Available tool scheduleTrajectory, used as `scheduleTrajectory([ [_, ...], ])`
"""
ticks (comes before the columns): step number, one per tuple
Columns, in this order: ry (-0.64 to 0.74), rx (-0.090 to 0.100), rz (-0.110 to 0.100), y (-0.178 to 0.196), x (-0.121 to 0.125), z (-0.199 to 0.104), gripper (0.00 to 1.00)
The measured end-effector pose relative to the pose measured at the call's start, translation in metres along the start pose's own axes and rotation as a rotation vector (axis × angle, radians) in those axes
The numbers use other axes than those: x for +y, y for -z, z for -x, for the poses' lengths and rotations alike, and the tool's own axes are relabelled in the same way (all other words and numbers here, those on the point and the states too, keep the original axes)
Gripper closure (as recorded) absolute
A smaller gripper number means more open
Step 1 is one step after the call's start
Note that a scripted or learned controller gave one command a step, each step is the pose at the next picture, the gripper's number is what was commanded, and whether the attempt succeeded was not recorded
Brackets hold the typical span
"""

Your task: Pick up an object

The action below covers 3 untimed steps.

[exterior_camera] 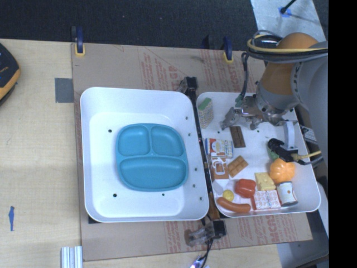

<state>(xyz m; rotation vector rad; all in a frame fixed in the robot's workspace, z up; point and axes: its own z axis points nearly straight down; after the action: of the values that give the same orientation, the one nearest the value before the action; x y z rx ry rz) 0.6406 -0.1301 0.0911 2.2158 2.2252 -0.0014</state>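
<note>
The worktop carries two shallow white bins side by side. The left bin holds one thing, a blue divided plate lying flat at its middle. The right bin is crowded with toy food. The grey arm reaches in from three o'clock, and its hand hangs over the bin's twelve o'clock end above a brown chocolate bar; whether the hand is released or clenched I cannot tell, and nothing can be seen in its grip.

No one object is named. At four o'clock sits an orange, with a small can just below it. Toward six o'clock lie a red tomato and a sausage. A green carton stands at ten o'clock.

These look like light, stiff plastic pieces, smooth and likely slippery. The chocolate bar is nearest the hand, flat and narrow; I would pinch it across its short sides.
</note>
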Motion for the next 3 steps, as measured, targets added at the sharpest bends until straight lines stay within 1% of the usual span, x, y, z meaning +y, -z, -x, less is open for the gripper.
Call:
scheduleTrajectory([
  [1, -0.002, 0.003, -0.010, 0.001, -0.102, -0.028, 0.00],
  [2, 0.002, 0.001, 0.004, 0.002, -0.024, -0.033, 0.00],
  [3, 0.002, 0.000, 0.002, 0.013, 0.018, 0.001, 0.00],
])
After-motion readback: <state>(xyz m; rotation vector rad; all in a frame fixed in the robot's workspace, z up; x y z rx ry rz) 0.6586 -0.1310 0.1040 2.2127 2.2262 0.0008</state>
